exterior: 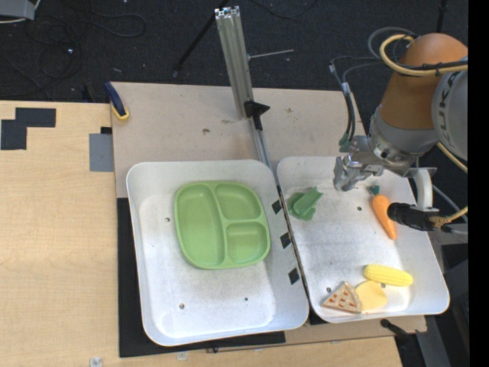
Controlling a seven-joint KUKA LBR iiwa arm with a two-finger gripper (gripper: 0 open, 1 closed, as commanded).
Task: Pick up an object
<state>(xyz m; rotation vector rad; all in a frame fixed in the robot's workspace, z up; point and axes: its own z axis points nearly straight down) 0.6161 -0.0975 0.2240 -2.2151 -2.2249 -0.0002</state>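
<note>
Here, in the camera view, the gripper [353, 176] hangs over the far part of the right bin [428, 300], with nothing visible between its fingers; whether they are wide or narrow I cannot tell. Candidate objects lie in that bin: a green leafy piece [306, 202] just left of the gripper, a carrot [383, 215] to its right, and a corn cob [389, 275], yellow slice [372, 297] and waffle wedge [341, 299] at the near end. A green divided plate [222, 225] sits in the left bin [153, 312]. Likely risk: dropping straight down meets bare floor between leaf and carrot, closing on nothing, or nudging either aside.
</note>
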